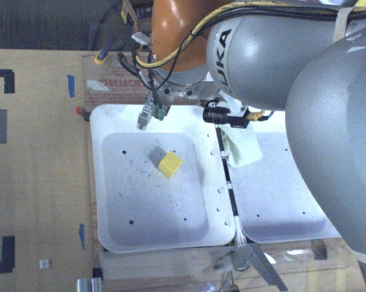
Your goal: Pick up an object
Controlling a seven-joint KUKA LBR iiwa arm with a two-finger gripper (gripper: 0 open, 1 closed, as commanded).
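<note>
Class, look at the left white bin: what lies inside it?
Inside the left bin lies a yellow block beside a small grey piece. The arm covers the bin's upper right corner.

Yellow block [170,164] – tilted, lying mid left bin [110,224].

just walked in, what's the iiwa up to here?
A pick attempt, nothing grabbed so far. The claw hangs over the far rim of the left bin, with nothing visible between its fingers. A yellow block lies on that bin's floor, nearer the camera than the claw, touching or overlapping a small grey piece. In the right bin, a pale crumpled cloth-like item sits by the divider between the bins.
</note>
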